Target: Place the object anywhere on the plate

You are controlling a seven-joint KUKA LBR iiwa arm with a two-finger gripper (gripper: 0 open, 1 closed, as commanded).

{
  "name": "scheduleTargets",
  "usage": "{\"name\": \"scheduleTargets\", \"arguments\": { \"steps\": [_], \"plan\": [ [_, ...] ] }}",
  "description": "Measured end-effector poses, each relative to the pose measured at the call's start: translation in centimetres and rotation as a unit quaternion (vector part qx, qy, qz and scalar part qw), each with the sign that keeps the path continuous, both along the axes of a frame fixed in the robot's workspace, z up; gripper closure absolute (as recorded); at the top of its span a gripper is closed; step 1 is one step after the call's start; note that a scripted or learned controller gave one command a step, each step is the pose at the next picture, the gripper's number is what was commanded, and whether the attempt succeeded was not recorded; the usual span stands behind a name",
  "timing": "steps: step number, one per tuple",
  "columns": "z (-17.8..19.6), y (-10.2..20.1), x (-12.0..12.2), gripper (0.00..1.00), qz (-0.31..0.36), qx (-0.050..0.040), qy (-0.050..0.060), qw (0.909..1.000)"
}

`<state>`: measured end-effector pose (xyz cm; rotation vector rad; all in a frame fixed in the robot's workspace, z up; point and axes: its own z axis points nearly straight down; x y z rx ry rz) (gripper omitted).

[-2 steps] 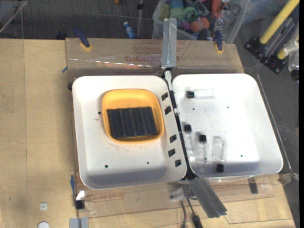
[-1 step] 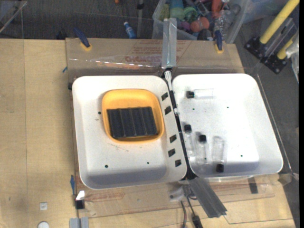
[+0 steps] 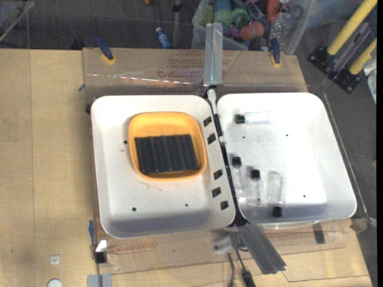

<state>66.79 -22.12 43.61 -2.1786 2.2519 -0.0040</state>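
Lying flat on a shallow orange-yellow plate with rounded corners [image 3: 139, 124] is a dark grey ribbed rectangular block [image 3: 166, 153]. It covers most of the plate's floor, with its ribs running away from the camera. Its far edge runs a little askew to the plate's far rim. The plate sits in the left white plastic bin [image 3: 111, 178], toward that bin's far right part, near the dividing wall.

Whether the gripper is apart or together cannot be told from this view, and nothing touches the block or the plate.

The right white plastic bin [image 3: 314, 142] touches the left one along a shared edge that carries a row of small black tabs [image 3: 210, 139]. In the right bin, one clear plastic vial with a black cap [image 3: 250, 119] lies on its side near the far edge. A loose cluster of similar clear black-capped vials [image 3: 258, 188] rests near the front left corner, just beside the divide.

Both bins stand on a pale wooden tabletop [image 3: 42, 160]. A grey metal strip [image 3: 212, 55] rises at the far end of the divide, with a blue clamp [image 3: 106, 53] at the far left of the bins. Beyond the tabletop stands a clear plastic crate of bright toys [image 3: 251, 8], with yellow poles [image 3: 359, 20] to its right.
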Motion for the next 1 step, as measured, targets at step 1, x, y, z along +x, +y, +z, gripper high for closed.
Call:
{"name": "scheduleTargets", "arguments": {
  "steps": [1],
  "plan": [
    [-0.06,0.01,-0.01,1.0,0.187,-0.0008,0.0,0.9824]
  ]
}}
